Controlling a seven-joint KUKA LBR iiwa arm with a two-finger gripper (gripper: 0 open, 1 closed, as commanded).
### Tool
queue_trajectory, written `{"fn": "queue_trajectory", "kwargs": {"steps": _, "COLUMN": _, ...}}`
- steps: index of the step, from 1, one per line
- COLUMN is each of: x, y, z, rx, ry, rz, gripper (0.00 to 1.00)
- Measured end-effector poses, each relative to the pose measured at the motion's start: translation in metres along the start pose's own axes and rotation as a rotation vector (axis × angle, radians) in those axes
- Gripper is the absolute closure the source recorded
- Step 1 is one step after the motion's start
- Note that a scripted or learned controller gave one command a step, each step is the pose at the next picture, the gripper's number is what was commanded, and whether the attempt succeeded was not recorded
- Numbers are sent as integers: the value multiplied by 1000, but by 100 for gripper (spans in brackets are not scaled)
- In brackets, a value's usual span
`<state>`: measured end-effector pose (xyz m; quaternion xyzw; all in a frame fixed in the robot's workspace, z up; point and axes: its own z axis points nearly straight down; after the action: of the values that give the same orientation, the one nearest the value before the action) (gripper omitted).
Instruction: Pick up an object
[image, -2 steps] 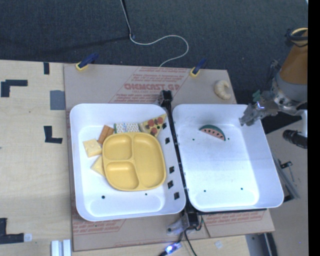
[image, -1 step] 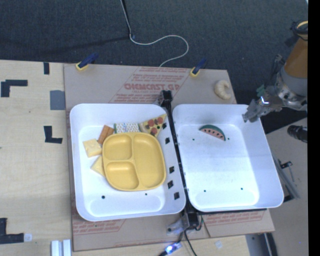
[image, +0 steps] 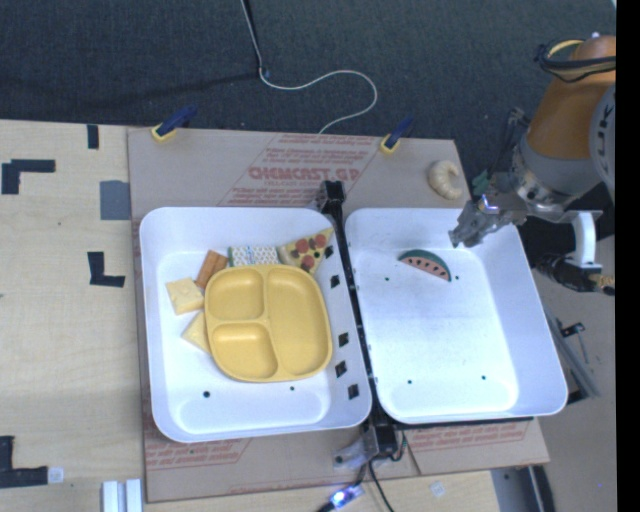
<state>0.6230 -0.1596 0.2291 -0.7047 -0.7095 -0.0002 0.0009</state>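
Observation:
A watermelon slice toy (image: 427, 265) lies in the right bin (image: 500, 380), near its far side. My gripper (image: 466, 231) hangs over the bin's far right corner, a short way right of and above the slice, not touching it. In the left bin (image: 170, 400) a yellow divided plate (image: 268, 322) sits in the middle. Flat food pieces lie around its far and left sides: a pizza slice (image: 309, 249), a cracker (image: 184, 296) and a brown piece (image: 210, 267).
A beige ring-shaped object (image: 447, 178) lies on the cardboard beyond the right bin. A white cable (image: 320, 85) curls across the dark floor at the back. Black clips run along the divide between the bins (image: 345, 300).

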Motion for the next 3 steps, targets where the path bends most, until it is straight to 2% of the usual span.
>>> {"fn": "queue_trajectory", "kwargs": {"steps": 2, "x": 108, "y": -21, "z": -12, "rx": 2, "ry": 0, "rz": 2, "gripper": 100}}
{"fn": "queue_trajectory", "kwargs": {"steps": 3, "x": 164, "y": -35, "z": 8, "rx": 4, "ry": 0, "rz": 1, "gripper": 100}}
